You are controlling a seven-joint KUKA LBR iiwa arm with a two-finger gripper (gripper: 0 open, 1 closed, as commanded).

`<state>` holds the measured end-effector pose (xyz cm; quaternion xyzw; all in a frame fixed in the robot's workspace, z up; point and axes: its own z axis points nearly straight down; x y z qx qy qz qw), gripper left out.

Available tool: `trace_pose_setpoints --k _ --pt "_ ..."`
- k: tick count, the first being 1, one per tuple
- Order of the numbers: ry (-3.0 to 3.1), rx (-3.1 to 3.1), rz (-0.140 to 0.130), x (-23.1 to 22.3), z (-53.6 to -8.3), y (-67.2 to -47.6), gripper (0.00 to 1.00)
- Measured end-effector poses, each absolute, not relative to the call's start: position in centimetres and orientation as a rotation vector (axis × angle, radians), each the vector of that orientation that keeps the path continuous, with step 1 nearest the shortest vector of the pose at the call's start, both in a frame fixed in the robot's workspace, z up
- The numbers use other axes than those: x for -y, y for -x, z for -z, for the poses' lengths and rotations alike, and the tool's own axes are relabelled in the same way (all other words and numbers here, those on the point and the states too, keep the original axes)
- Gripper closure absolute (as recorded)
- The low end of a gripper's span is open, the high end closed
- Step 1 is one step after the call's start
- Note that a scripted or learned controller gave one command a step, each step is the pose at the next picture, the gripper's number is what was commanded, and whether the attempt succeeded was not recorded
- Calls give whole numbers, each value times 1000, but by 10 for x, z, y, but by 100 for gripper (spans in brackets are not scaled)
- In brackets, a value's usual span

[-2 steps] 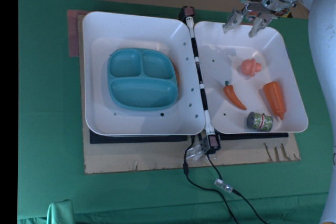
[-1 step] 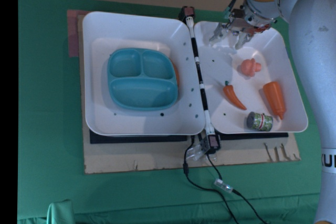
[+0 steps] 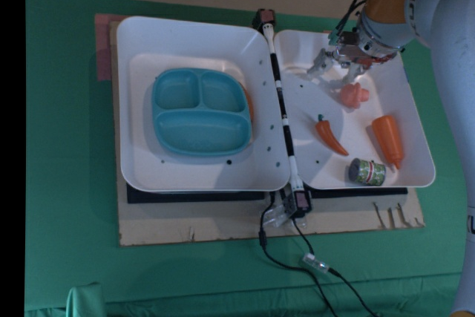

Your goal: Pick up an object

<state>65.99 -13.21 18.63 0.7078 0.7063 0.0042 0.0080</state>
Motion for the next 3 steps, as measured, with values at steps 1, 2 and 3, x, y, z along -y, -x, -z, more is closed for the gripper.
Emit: trace_pose_setpoints --k 1,2,3 --pt "-2213 -2205 -10 189 -187 -607 0" --pt "-2210 -2196 -15 190 -199 -608 100" --pt "-2221 -2215 -3 141 -321 -616 100"
